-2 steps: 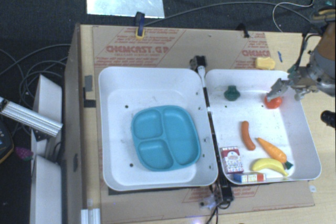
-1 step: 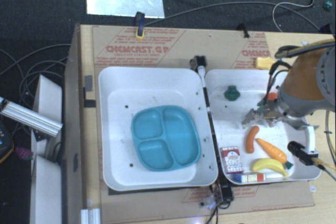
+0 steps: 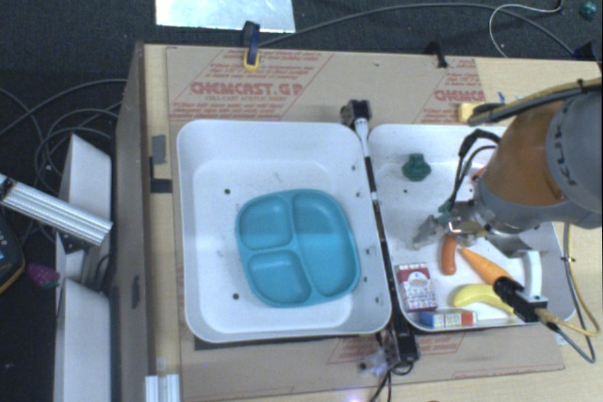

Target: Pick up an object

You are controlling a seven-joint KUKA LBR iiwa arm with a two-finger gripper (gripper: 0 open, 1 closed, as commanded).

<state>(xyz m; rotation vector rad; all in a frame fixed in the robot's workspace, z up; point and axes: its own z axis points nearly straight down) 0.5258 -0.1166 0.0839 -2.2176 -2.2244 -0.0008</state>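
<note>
Nearest edge of right bin point(image 3: 415, 132): small red-and-white carton point(image 3: 415, 286), print too tiny to read, beside a banana point(image 3: 478, 296), carrot point(image 3: 488, 265) and orange sausage shape point(image 3: 449, 254). Jaws point(image 3: 443, 226) just above those, open or closed impossible to tell. Teal divided plastic tray point(image 3: 298, 246) in left bin point(image 3: 203, 231). Farther back, "CHEMCAST GP" on the table point(image 3: 283, 75).

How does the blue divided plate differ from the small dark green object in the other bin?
The blue divided plastic plate is large and lies in the left white bin; the small dark green rounded object sits in the right white bin. The plate is light blue with three compartments; the object is dark and compact. Both lie apart from other things.
</note>
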